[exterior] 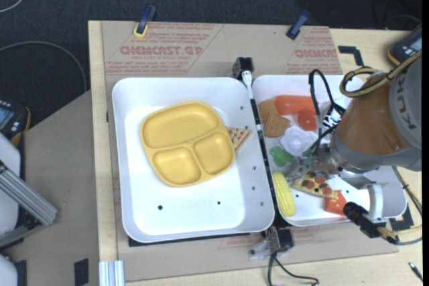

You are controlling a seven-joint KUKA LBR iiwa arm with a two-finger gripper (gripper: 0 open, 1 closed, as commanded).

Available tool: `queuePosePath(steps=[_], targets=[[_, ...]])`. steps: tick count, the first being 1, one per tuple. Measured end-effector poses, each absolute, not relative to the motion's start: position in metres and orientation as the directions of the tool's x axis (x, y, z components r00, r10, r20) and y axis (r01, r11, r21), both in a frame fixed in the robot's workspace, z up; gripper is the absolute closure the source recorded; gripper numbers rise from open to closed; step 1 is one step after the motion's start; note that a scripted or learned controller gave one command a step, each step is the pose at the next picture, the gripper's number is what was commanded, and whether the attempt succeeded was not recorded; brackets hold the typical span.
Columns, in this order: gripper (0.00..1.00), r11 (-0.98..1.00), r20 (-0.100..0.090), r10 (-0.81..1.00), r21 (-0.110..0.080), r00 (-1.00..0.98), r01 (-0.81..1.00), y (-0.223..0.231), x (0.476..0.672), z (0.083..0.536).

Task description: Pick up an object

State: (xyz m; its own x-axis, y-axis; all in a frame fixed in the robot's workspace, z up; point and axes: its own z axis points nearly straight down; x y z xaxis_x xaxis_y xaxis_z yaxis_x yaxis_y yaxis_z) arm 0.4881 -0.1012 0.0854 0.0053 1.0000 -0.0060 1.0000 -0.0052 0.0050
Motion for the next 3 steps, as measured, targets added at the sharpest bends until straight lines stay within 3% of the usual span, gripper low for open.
queuePosePath(steps=[1,3], targets=[[1.00,-0.004,-0.002,1.000,0.002,0.004,1.000,-0.099,0.487,0.095],[1.00,0.001,-0.002,1.000,0.006,-0.001,1.000,-0.103,0.501,0.194]])
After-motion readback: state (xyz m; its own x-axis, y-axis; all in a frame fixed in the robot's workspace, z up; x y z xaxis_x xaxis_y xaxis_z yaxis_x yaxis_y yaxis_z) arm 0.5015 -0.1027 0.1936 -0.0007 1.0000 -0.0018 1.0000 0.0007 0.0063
